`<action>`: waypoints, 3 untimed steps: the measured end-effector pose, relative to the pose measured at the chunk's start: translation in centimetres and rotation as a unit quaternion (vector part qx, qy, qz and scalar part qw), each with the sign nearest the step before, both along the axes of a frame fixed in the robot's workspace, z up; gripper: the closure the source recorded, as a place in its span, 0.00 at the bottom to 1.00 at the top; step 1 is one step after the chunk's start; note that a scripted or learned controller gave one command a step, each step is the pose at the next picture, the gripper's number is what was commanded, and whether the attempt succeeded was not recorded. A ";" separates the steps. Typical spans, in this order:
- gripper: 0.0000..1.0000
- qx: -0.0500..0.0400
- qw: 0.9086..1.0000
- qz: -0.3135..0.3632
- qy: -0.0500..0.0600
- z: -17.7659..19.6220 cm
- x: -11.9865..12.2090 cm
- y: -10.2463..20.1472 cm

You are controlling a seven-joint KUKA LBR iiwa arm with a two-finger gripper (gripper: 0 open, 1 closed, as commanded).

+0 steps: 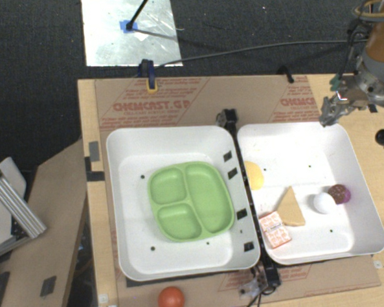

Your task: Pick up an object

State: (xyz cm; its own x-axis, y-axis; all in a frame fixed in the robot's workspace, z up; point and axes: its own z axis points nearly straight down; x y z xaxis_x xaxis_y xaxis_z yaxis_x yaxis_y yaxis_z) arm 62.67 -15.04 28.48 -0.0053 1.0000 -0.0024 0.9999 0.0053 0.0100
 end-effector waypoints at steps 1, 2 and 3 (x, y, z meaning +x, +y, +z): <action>1.00 0.001 1.000 0.000 0.003 1.4 0.1 0.0; 1.00 0.002 1.000 0.002 0.005 0.5 -1.5 5.2; 1.00 0.002 1.000 0.003 0.005 -0.9 -2.3 11.4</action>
